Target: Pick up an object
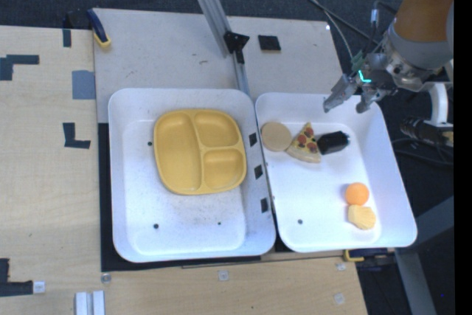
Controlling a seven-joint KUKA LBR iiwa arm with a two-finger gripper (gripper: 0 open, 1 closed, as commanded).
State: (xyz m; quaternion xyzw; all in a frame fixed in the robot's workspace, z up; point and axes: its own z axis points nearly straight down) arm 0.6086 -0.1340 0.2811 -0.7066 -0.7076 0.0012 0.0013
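My gripper point(348, 103) hangs over the far right edge of the right bin point(391, 181), its two fingers spread apart with nothing between them. Below and left of it lie a pizza slice point(304, 144), a black object point(333, 142) touching the slice, and a tan round cookie point(276, 136). Nearer the front of the same bin sit an orange ball point(357, 193) and a pale yellow piece point(362, 217) side by side.
The left bin point(133, 217) holds a yellow divided plate point(200, 150). A slanted metal pole point(210, 0) rises behind the bins. Cables run across the dark floor at the back. The arm's grey and orange wrist point(424, 11) fills the upper right.
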